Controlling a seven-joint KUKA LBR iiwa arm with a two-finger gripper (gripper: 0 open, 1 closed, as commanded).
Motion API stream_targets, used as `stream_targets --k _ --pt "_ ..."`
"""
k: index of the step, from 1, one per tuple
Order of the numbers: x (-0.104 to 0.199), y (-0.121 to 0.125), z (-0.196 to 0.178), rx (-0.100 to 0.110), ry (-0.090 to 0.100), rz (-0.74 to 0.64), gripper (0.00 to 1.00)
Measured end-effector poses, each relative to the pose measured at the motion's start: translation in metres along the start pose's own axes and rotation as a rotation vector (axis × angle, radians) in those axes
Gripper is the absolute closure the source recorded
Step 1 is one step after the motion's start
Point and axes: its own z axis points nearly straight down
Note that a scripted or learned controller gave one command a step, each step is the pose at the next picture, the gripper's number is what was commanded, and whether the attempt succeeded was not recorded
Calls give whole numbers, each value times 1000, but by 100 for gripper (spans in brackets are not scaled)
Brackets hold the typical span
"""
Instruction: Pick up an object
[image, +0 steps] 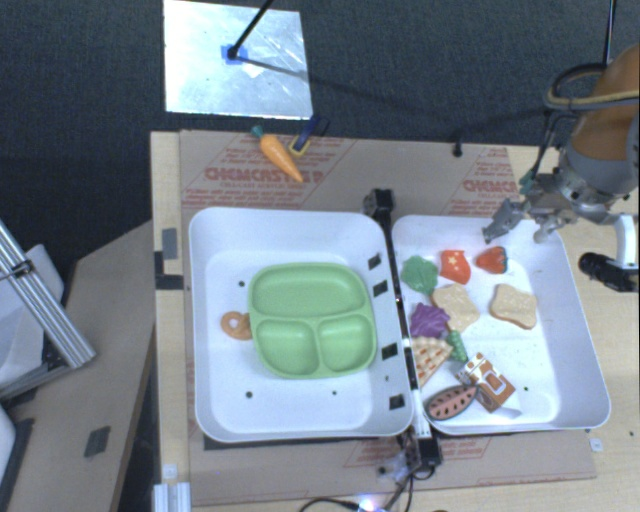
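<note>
Nearest to us, at the near edge of the right bin (585, 405), we see a brown oval toy (451, 402) touching a brown-and-white block (487, 381), both well below and a little left of the gripper (520, 222). We find the gripper over that bin's far rim, its two fingers spread apart with nothing between them; the left fingertip (497, 228) hangs just above a red toy piece (491, 260).

Just left of that piece, and down-left of the gripper, sits a red tomato-like piece (455, 265), with a green leafy piece (420, 272) beside it. Below the gripper lie two bread slices: one (514, 306) almost straight under it, the other (455, 303) further left. A purple piece (430, 321) lies below that second slice, and a waffle-patterned wedge (430, 355) lies lower still, by the divider.

Far to the gripper's left, the left bin (215, 400) holds a green divided tray (310, 319) with a small orange ring (236, 325) touching its left side. Up and well to the left of the gripper, outside both bins, a toy carrot (281, 157) rests on the cardboard (340, 165).
</note>
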Motion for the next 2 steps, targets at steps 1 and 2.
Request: stream_targets --k 1,2 --pt "0 3 -9 -13 -3 -3 0" --pt "-2 -6 43 -9 -2 -1 0"
